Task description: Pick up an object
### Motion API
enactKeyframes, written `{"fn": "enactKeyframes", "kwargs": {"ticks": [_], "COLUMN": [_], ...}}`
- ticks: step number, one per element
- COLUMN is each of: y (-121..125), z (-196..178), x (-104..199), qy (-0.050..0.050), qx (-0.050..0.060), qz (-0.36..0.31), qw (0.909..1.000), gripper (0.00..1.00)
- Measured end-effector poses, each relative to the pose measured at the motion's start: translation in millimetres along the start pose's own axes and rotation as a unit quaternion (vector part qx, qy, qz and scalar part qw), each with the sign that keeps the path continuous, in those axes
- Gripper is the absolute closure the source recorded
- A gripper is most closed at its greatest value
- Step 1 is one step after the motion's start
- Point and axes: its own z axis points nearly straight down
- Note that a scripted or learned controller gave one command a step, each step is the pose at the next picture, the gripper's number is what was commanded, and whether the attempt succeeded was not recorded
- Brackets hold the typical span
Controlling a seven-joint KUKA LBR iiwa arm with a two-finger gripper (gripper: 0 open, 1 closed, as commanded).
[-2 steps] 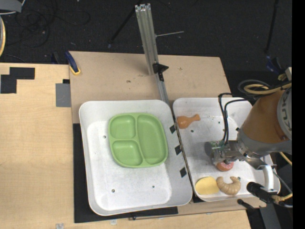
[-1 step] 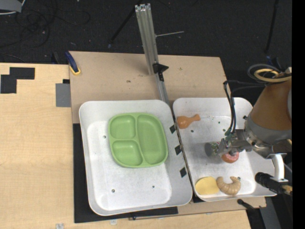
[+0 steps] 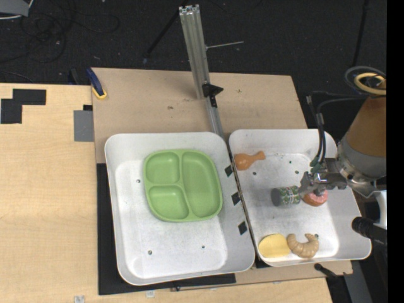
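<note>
Bins sit side by side on the bench, and the right bin [image 3: 297, 144] is where everything happens. From where I stand, the grey arm [image 3: 369, 137] with its orange band comes in over that bin's right wall, and the gripper [image 3: 314, 185] hangs low near the middle of the bin floor. Whether it is clamped or spread I cannot tell; the metal parts blur together at this slant. Just left of the gripper lies a small dark can [image 3: 287, 197] on its side, touching or nearly touching the tool. Right under the gripper's tip, a red round object [image 3: 316, 199] rests on the bin floor, partly hidden by the tool. An orange pear-shaped toy [image 3: 247, 160] lies up by the bin's left wall. Along the bin's near edge sit a yellow lump [image 3: 273, 246] and, just to its right, a tan curled piece [image 3: 304, 245]. Beyond the left wall, the left bin [image 3: 126, 245] carries a green divided tray [image 3: 183, 185].
</note>
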Motion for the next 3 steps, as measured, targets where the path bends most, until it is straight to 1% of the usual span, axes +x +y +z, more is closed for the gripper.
{"fn": "enactKeyframes", "kwargs": {"ticks": [1,2,3], "y": [0,-3,-7], "z": [16,3,7], "x": [0,53,98], "qy": [0.001,0.002,0.002], "qx": [0.004,0.003,0.004], "qz": [0.001,-0.002,-0.001], "qw": [1.0000,1.0000,1.0000], "gripper": [1.00,1.00,1.00]}}
